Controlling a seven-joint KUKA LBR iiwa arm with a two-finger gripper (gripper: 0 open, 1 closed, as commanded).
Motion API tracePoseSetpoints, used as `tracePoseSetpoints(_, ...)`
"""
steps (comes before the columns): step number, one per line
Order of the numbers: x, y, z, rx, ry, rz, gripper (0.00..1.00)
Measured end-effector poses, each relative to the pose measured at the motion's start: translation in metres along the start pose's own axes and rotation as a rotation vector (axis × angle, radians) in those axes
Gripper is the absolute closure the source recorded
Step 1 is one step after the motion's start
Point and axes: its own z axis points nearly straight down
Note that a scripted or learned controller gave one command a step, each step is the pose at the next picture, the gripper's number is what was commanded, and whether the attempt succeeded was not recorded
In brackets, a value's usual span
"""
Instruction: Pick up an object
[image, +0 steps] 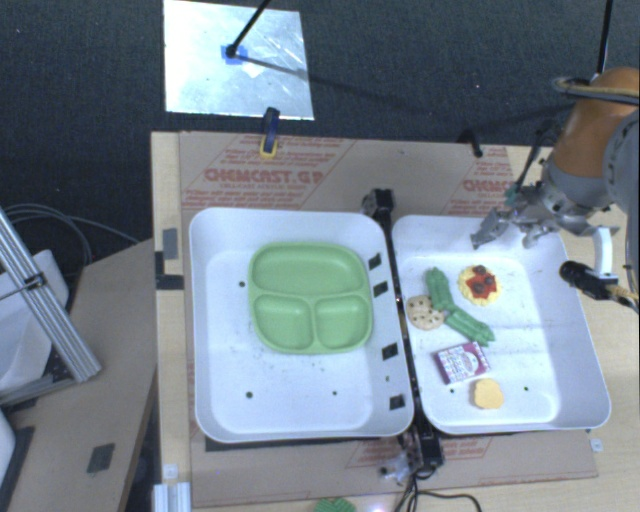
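The right bin (570, 330) holds several small toy foods. A yellow piece topped with red (480, 284) lies near its middle, a green pod (438, 285) is just left of it, and a second green pod (469, 325) sits below. A chocolate-chip cookie (425, 313) rests at the bin's left side. Nearer the front are a pink carton (460, 361) and an orange-yellow piece (488, 394). My gripper (505, 238) hangs over the bin's far edge, above and behind the yellow piece, open with nothing between its fingers.
The left bin (220, 380) holds a green divided plate (308, 298). A black hinge strip (392, 300) runs between the bins. The grey arm with its orange band (590, 135) comes in from the upper right. A metal frame (40, 310) stands at the left.
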Motion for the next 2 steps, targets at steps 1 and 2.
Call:
tracePoseSetpoints(1, 0.005, -0.032, -0.033, 0.005, 0.001, 0.005, 0.00)
tracePoseSetpoints(2, 0.001, -0.037, -0.018, 0.007, 0.000, 0.005, 0.00)
